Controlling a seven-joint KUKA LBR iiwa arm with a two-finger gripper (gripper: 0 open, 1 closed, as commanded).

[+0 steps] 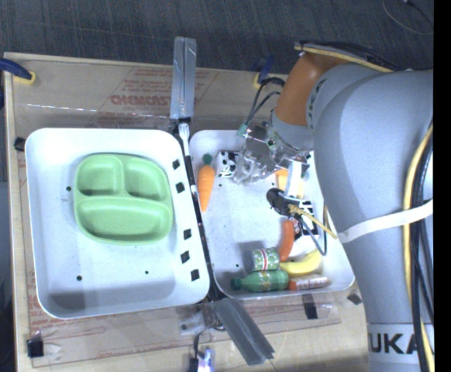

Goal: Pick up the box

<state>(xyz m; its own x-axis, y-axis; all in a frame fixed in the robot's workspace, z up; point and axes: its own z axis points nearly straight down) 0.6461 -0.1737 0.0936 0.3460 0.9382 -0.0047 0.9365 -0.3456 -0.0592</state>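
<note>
The box (226, 163) is small with a black-and-white spotted pattern. It lies in the far left corner of the right bin (241, 223), partly hidden by the gripper. My gripper (248, 169) hangs low over the bin's far end, right beside the box on its right and touching or nearly touching it. The view does not show anything held. The grey arm with its orange band (299, 87) reaches in from the right.
A carrot (205, 186) lies along the right bin's left wall, just in front of the box. Near the front lie a second carrot (287, 239), a banana (304, 264), a can (264, 258) and a green bottle (261, 282). The left bin (47, 231) holds a green divided plate (123, 198).
</note>
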